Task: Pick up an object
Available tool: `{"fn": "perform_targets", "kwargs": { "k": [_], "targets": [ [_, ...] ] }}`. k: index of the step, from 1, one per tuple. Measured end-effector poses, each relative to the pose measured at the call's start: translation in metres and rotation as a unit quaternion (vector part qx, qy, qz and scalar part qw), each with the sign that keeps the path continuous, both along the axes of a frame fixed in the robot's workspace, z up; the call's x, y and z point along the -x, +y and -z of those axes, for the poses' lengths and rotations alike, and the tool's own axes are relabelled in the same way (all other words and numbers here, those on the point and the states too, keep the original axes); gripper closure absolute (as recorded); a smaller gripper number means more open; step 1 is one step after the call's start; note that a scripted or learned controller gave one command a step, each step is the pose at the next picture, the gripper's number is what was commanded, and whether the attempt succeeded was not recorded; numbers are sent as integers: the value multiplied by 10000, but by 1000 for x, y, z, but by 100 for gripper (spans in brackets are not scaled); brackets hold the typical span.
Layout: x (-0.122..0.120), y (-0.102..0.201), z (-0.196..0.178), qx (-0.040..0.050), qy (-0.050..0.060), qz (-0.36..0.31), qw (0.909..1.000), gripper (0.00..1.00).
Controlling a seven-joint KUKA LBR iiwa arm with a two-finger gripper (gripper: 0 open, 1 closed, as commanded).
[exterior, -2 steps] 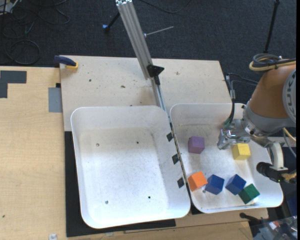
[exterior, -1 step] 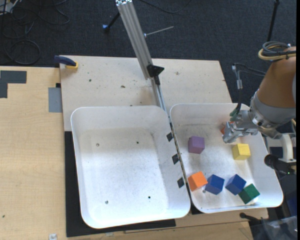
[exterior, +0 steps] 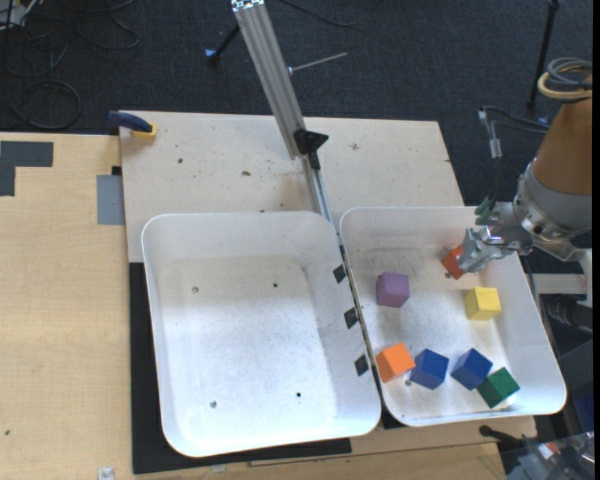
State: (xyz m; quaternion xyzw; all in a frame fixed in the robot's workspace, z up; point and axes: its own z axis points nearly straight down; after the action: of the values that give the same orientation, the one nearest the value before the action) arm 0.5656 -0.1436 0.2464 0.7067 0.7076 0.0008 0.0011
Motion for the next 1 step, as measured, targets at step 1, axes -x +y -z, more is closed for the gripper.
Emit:
{"fn": "perform_targets", "kwargs": {
  "k": [1],
  "targets": [
    [-7,48,12,-14,31,-9,10000,100]
  ]
}}
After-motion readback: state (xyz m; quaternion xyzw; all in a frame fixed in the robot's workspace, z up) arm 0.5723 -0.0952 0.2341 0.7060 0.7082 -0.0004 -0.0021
